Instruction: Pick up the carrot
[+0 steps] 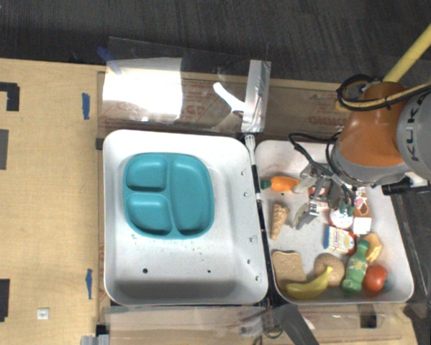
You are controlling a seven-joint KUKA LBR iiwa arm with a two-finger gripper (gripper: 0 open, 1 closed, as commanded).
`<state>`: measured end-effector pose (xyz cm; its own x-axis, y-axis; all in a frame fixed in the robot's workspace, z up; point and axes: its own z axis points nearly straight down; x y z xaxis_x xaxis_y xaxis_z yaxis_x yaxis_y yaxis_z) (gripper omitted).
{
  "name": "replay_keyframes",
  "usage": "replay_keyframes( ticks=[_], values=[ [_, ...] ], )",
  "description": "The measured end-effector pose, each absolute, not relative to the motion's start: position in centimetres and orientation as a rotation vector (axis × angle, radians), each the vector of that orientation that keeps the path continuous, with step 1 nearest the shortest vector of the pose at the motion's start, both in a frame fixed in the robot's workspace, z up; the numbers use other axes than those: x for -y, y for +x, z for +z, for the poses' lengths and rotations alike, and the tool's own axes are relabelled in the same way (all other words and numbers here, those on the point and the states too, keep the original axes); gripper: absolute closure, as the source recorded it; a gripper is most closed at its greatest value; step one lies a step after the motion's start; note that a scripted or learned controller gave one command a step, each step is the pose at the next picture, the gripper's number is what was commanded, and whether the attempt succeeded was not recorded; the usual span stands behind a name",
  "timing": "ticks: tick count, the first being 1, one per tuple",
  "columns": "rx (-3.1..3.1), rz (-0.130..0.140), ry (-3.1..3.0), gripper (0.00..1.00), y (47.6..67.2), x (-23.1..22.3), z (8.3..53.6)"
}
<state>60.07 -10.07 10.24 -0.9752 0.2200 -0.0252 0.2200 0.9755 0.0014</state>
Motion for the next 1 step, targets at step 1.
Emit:
replay_keyframes(
  ticks=[1],
  values=[
    [-3.120, 0.000, 0.154, 0.00, 62.71, 7.84, 19.21]
  ],
)
